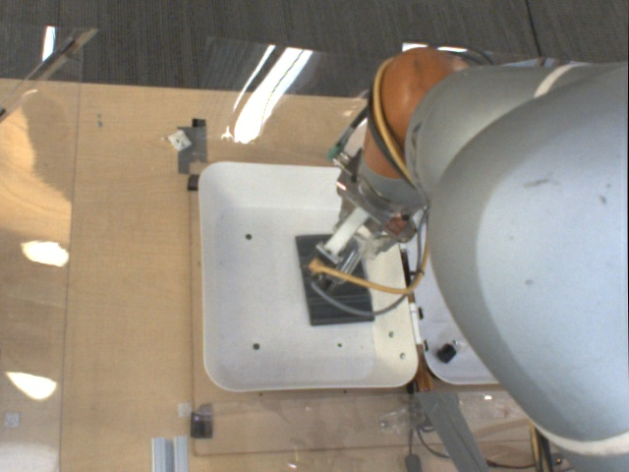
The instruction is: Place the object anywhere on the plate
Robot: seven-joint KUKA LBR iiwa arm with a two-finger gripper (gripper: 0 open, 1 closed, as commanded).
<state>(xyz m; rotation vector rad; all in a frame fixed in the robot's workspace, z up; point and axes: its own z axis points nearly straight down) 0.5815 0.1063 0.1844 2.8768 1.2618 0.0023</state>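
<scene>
Arm (511,214) over left bin (236,293). Gripper (329,268) low above dark plate (339,303), right of bin centre. Jaw state unclear. Yellow cable (349,278) crosses plate.

No legible txt — none anywhere

Light is bright and even, falling from overhead. Streaks of white glare lie on the clear sheet (265,91) at 12 o'clock, with softer bright patches on the wooden bench (108,293) toward 9 o'clock. The white bin (246,293) is nearly washed out, with faint shading along its walls. The big grey arm (531,234) at 3 o'clock looks soft and out of focus.
</scene>
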